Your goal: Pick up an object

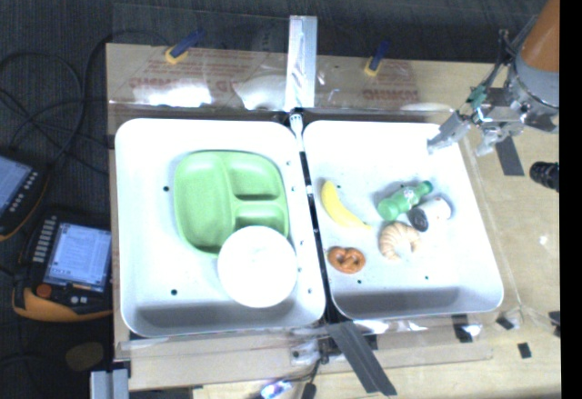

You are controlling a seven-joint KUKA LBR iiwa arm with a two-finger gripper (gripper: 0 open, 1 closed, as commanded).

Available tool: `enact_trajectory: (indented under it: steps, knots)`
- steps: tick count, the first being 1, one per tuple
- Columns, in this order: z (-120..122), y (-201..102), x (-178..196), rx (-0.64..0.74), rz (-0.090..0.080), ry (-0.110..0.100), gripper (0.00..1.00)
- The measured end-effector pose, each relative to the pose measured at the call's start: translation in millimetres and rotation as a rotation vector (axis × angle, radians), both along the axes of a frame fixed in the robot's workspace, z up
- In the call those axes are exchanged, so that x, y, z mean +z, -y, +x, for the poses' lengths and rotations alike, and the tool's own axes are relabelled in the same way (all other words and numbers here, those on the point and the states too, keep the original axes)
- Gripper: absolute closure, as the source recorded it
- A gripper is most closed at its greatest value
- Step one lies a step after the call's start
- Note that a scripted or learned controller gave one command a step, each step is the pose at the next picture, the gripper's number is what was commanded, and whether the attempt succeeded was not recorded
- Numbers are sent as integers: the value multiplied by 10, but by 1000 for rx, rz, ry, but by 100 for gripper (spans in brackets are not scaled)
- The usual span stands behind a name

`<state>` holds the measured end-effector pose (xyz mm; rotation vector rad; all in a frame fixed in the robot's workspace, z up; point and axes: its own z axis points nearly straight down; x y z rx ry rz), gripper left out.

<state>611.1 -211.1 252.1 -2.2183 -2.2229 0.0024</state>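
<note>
While poised above the right bin's upper right rim for a descent: gripper, spread and empty; banana, green bottle, croissant and pretzel clustered mid-bin, near one another, presumably as loose pick targets.

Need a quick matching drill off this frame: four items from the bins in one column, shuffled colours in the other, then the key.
Column one:
1. banana
2. compartment tray
3. round plate
4. pretzel

Column two:
A. white
B. orange-brown
C. yellow
D. light green

Pairs: 1-C, 2-D, 3-A, 4-B.

The tray and plate lie in the left bin, the plate overlapping the tray's near corner. The banana and pretzel lie in the right bin.
</note>
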Motion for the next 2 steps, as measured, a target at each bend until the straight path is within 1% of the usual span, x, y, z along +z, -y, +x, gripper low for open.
enact_trajectory:
  steps: [1,2]
  knots:
    - [370,2,-1515,-184,10,6,0]
    - [21,-98,-1625,120,-5,13,0]
